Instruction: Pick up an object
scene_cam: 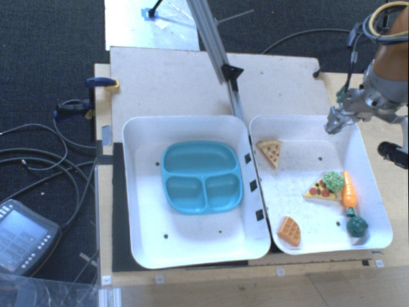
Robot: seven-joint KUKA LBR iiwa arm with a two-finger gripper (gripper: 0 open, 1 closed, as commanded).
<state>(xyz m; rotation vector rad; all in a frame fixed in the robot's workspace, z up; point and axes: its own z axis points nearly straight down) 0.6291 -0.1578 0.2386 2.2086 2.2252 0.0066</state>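
The step in hand looks like the approach: the gripper (337, 121) hangs above the far right corner of the right bin (377, 171) with nothing between its fingers, and whether they are parted or closed cannot be told. The nearest candidate, a pizza wedge (271, 152), lies to its left near the divider. The topped slice (323, 188), carrot (349, 192) and waffle (289, 231) lie further toward the front, so the next move calls for choosing 1 and descending over it.

Bench (192, 75), two white bins (144, 235) (side by side)
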